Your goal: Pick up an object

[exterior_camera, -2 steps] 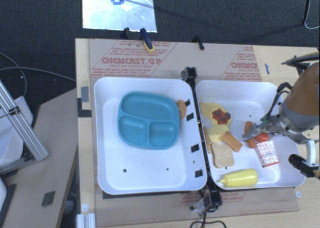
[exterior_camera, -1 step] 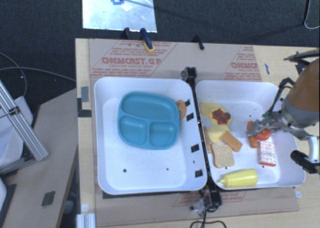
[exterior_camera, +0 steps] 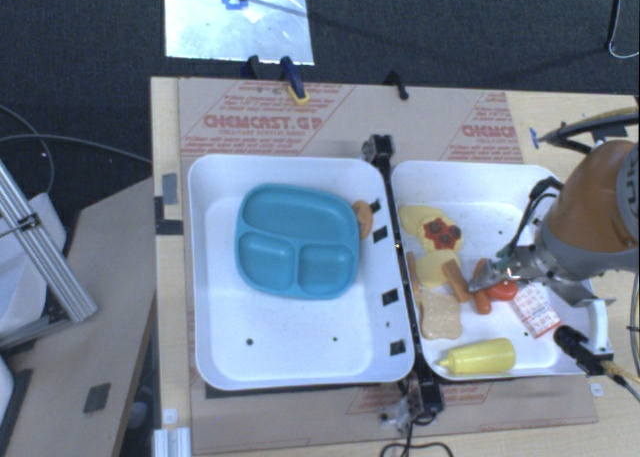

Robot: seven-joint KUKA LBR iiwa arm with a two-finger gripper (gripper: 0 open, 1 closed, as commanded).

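Camera view: two white bins sit side by side on the bench, the left bin [exterior_camera: 215, 345] and the right bin [exterior_camera: 500, 195]. Taking the right bin as the landmark, the arm [exterior_camera: 600, 215] reaches over its right wall, and the gripper [exterior_camera: 492, 275] hangs low near the bin's middle. The fingers are small and partly blurred; I cannot tell whether they are spread or pressed together, and nothing is clearly seen between them.

Just at the gripper's tip lies a red piece [exterior_camera: 502, 291], perhaps a tomato, touching or nearly touching an orange sausage [exterior_camera: 462, 285] that lies at a slant. Toward the bin's upper left is a yellow pizza slice [exterior_camera: 434, 228] with red spots. Below it lies a pale yellow slab [exterior_camera: 432, 270], and lower still a tan bread slice [exterior_camera: 441, 316]. Along the bin's near wall lies a yellow bottle [exterior_camera: 478, 355] on its side. A red-and-white packet [exterior_camera: 537, 311] lies at the lower right, beside the arm.

Left of the right bin, the left bin bears a blue plate [exterior_camera: 297, 241] with three compartments, and a small orange piece [exterior_camera: 362, 217] touches the plate's right edge.
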